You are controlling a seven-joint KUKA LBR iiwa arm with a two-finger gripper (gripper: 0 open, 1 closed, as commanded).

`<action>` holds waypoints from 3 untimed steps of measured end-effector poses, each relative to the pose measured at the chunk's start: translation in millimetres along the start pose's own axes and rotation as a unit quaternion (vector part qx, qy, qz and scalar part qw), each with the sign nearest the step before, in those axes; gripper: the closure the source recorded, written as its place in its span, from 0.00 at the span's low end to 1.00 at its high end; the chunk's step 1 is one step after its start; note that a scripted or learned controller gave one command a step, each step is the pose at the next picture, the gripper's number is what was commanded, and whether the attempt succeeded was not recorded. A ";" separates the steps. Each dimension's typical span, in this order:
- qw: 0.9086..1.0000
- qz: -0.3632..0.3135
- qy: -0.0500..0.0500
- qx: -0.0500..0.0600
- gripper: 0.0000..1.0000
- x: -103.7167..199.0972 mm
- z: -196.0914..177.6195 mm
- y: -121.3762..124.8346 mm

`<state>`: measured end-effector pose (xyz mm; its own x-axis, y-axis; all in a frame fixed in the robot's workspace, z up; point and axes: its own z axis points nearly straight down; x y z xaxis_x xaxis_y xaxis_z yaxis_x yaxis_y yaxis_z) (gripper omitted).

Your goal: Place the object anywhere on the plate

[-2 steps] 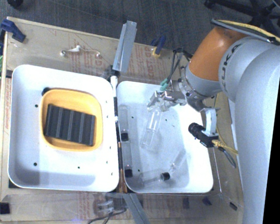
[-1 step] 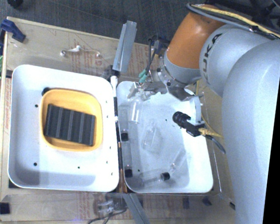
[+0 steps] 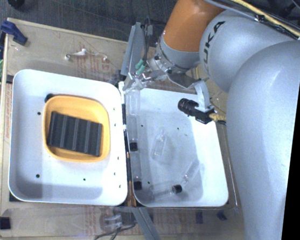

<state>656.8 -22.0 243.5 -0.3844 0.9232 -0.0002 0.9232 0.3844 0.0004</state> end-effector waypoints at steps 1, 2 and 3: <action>0.989 -0.149 0.001 0.002 1.00 2.1 48.7 -41.7; 0.984 -0.177 0.001 0.002 1.00 65.1 51.7 -19.2; 0.984 -0.177 0.001 0.002 0.00 64.7 51.5 -19.3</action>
